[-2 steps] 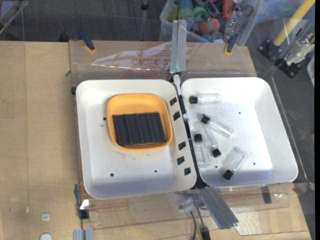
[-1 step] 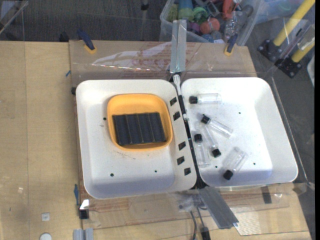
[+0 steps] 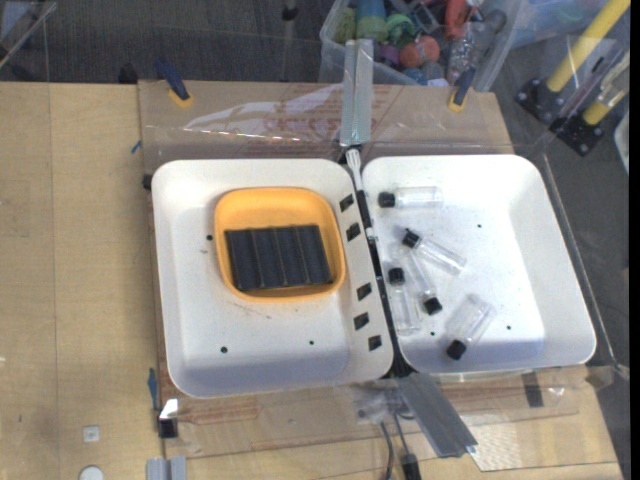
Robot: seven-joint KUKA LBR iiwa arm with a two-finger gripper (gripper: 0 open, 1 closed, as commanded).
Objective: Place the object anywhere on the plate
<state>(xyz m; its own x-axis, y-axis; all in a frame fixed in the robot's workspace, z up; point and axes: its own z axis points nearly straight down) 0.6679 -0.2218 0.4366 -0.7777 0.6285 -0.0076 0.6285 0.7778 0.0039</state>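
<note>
An orange plate point(image 3: 228, 210) with rounded corners lies in the left bin point(image 3: 190, 328), slightly left of that bin's middle. A black ribbed slab point(image 3: 278, 257) covers most of the plate's floor. In the right bin point(image 3: 540, 268) lie several small clear vials with black caps. One vial point(image 3: 412, 197) is near the back left corner. Another vial point(image 3: 435, 255) lies in the middle-left. A third vial point(image 3: 467, 324) rests toward the front. More vials point(image 3: 405, 303) crowd against the bin's left wall.
A divider with black clips point(image 3: 360, 263) runs between the two bins. A clear tub of colourful toys point(image 3: 420, 13) stands behind the bench. Yellow-and-black gear point(image 3: 590, 38) is at the back right. Wooden tabletop point(image 3: 70, 268) spreads to the left.
</note>
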